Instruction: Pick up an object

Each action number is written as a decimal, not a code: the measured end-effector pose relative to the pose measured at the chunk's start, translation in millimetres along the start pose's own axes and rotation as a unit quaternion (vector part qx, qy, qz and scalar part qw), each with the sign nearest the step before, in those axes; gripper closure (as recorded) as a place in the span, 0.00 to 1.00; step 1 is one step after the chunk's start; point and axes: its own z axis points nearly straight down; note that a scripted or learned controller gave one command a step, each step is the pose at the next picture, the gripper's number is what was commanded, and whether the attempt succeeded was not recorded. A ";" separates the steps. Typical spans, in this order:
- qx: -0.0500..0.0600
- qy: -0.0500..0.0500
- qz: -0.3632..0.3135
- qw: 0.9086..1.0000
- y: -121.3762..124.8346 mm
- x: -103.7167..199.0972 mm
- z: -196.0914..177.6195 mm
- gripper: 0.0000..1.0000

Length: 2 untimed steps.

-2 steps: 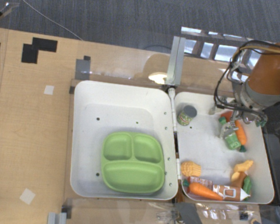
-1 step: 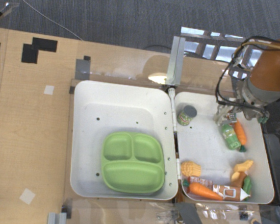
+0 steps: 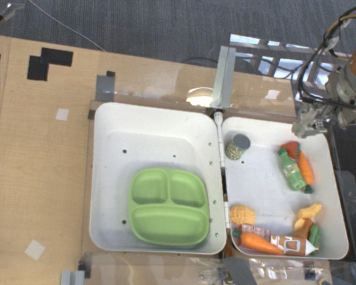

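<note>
Green bottle [image 3: 292, 171] (orange cap end up top, lying flat) sits in the right bin [image 3: 258, 184], touching a carrot [image 3: 306, 168] on its right side. Gripper [image 3: 307, 127] hangs over that bin's far-right rim, above the bottle; grip state: cannot tell.

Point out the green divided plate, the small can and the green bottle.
green divided plate [image 3: 169, 207]: camera view, on its centre divider.
small can [image 3: 236, 145]: camera view, on its side below the grey lid.
green bottle [image 3: 292, 171]: camera view, middle of its body.
</note>
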 end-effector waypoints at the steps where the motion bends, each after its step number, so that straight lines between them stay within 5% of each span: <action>1: -0.008 0.010 -0.210 0.978 87.0 28.3 129.0 1.00; 2: -0.005 0.006 -0.311 0.950 52.2 30.8 81.7 1.00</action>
